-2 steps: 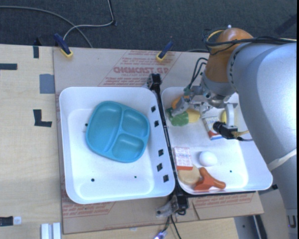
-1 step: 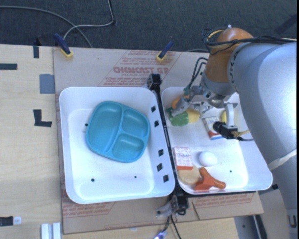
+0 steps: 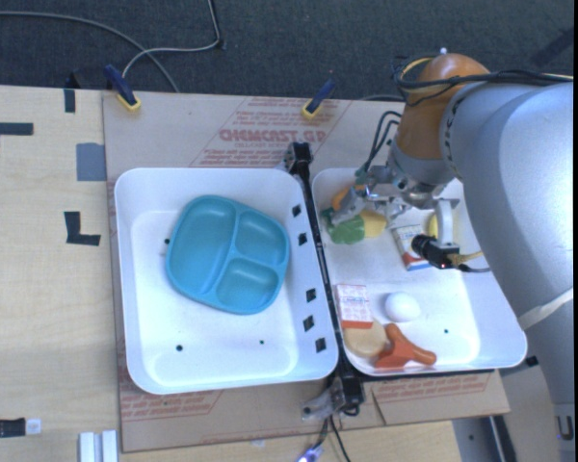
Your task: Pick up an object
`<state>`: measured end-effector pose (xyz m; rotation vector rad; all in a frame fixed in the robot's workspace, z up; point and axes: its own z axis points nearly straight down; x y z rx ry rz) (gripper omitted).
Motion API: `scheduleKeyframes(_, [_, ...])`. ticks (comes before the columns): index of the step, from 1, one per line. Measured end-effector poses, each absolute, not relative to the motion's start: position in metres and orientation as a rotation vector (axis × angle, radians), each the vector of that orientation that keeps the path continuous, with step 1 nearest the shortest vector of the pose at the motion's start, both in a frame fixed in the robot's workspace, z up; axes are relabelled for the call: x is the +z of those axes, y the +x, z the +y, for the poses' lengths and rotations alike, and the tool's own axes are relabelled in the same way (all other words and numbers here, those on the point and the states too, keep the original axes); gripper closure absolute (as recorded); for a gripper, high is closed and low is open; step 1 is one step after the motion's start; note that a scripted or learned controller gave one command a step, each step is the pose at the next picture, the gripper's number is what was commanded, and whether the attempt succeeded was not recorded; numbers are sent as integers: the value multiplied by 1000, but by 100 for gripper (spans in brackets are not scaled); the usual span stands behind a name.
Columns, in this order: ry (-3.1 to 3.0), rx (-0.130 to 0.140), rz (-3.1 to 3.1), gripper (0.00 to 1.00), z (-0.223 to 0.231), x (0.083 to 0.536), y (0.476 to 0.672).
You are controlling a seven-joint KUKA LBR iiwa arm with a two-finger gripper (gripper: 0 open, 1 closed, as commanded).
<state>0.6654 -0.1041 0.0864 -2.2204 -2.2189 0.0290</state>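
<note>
My gripper is down in the back left corner of the right bin, at the end of the grey arm with the orange band. Just below it lie a green toy and a yellow piece, close together. A small orange piece sits at the gripper's left side. The arm's wrist hides what lies directly under the gripper.
Also in the right bin are a white and red box, a white ball, a small carton, a tan piece and an orange-red piece. A blue divided plate lies in the left bin.
</note>
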Motion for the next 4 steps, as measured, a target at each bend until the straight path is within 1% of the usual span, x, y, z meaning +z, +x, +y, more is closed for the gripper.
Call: scheduleKeyframes(4, [-2224, 30, -2218, 0, -103, 86, 665])
